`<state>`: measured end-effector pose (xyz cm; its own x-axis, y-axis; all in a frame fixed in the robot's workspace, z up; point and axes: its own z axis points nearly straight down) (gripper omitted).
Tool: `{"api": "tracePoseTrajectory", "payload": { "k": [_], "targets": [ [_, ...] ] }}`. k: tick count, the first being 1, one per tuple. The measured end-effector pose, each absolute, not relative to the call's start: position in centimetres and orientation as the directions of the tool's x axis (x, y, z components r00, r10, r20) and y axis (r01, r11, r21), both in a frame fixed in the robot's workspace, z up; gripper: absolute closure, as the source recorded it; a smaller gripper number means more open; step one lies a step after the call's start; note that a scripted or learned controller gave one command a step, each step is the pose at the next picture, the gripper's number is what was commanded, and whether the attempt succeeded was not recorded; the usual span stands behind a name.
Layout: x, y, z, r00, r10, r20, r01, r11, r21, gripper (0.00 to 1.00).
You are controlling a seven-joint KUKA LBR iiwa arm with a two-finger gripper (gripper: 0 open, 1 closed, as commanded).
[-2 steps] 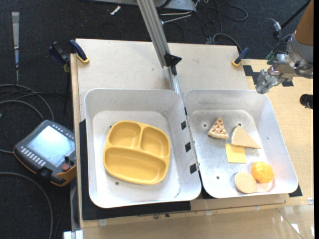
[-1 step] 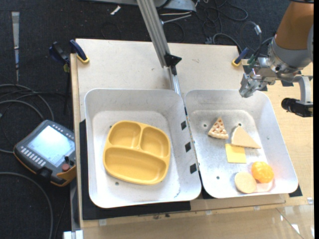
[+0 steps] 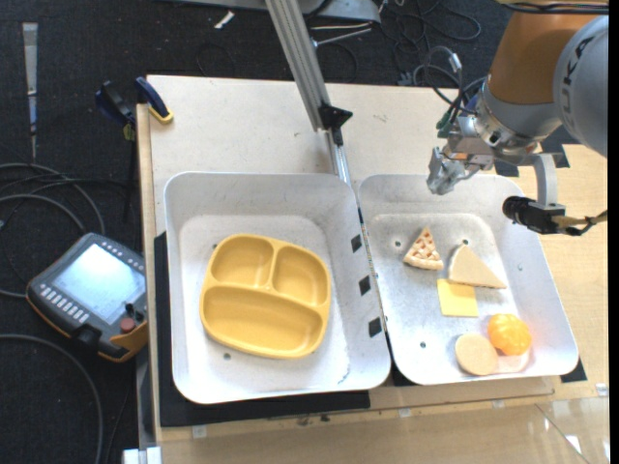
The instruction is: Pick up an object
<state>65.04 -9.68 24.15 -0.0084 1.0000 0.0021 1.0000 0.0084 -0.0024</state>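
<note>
Camera view had the gripper (image 3: 443, 181) hovering over the right bin's (image 3: 542, 259) far edge, finger state unclear. Below it lay a waffle wedge (image 3: 423, 249), tan wedge (image 3: 472, 268), yellow square (image 3: 456, 298), orange (image 3: 509, 334), round cookie (image 3: 475, 355). Left bin (image 3: 184, 220) held a yellow divided plate (image 3: 266, 295).

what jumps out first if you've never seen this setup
The big yellow divided plate lying in the left bin draws the eye first. Next comes the grey and orange arm at the upper right, its gripper over the far edge of the right bin. That bin holds a cluster of toy food: a pizza slice, a tan wedge, a yellow square and an orange ball.
</note>
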Motion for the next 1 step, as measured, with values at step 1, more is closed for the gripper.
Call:
{"api": "tracePoseTrajectory", "payload": {
  "k": [1],
  "targets": [
    [65.21,-4.54,23.06,-0.008,1.000,0.002,1.000,0.008,-0.002,1.00]
  ]
}}
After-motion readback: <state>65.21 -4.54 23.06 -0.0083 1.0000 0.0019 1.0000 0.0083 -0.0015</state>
